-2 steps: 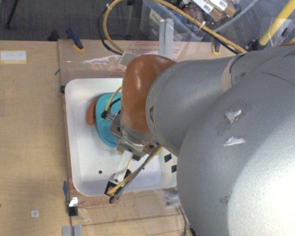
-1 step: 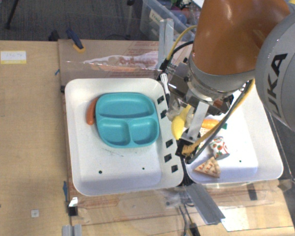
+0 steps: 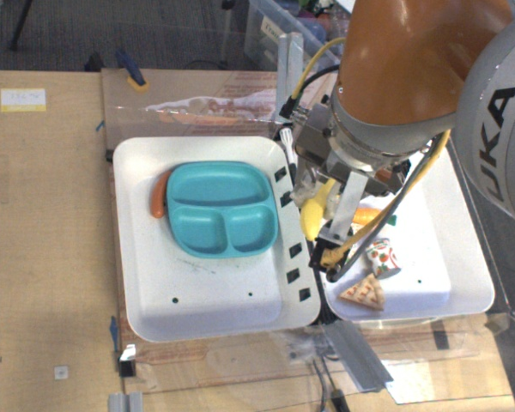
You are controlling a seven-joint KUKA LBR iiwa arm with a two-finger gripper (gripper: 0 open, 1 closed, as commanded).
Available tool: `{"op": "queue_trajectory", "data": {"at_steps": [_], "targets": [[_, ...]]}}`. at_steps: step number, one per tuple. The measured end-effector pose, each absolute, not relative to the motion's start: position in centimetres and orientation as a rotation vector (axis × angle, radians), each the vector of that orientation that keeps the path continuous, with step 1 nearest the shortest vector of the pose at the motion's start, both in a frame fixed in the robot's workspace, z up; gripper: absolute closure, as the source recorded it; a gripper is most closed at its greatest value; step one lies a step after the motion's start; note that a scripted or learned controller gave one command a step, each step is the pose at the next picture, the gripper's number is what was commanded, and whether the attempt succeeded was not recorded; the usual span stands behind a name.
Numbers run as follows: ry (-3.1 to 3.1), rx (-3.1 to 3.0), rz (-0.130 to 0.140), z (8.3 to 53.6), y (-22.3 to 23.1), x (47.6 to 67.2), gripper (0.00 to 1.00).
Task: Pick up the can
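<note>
Item under inspection: the can (image 3: 382, 257), taken to be the small red-and-white patterned object. Its shape is too small to confirm. It lies inside the right bin (image 3: 463, 273), toward that bin's front and left of its middle, on the bin floor. Nothing is seen gripping it.

A pizza-slice toy (image 3: 365, 293) lies in the right bin at its front edge, just in front of the can. A yellow banana (image 3: 312, 216) lies along the right bin's left wall. An orange object (image 3: 366, 217) is partly hidden under the arm, further back in the right bin.

The pincer (image 3: 330, 249) hangs low over the right bin's left part, close by its left wall and apart from the can. Whether the pincer is apart or together cannot be told. Yellow cable loops about it.

The grey arm with the orange band (image 3: 412, 41) covers the right bin's rear part.

The left bin (image 3: 146, 307) adjoins the right bin's left wall. It holds a teal divided plate (image 3: 221, 209), with a reddish-orange object (image 3: 159, 199) at the plate's far side from the right bin.

Both bins rest on the table (image 3: 43, 230).
</note>
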State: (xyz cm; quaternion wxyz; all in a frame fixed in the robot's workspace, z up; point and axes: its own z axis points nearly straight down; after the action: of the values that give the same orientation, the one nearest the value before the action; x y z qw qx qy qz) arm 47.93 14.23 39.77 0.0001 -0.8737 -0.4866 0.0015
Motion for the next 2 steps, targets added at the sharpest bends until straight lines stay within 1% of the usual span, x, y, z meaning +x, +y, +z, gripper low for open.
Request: {"op": "queue_trajectory", "data": {"at_steps": [1, 2], "targets": [[-1.137, -2.927, 0.004, 24.9, 22.5, 47.8, 1.00], [-1.353, -2.835, 0.002, 43.5, 13.9, 48.1, 1.00]]}}
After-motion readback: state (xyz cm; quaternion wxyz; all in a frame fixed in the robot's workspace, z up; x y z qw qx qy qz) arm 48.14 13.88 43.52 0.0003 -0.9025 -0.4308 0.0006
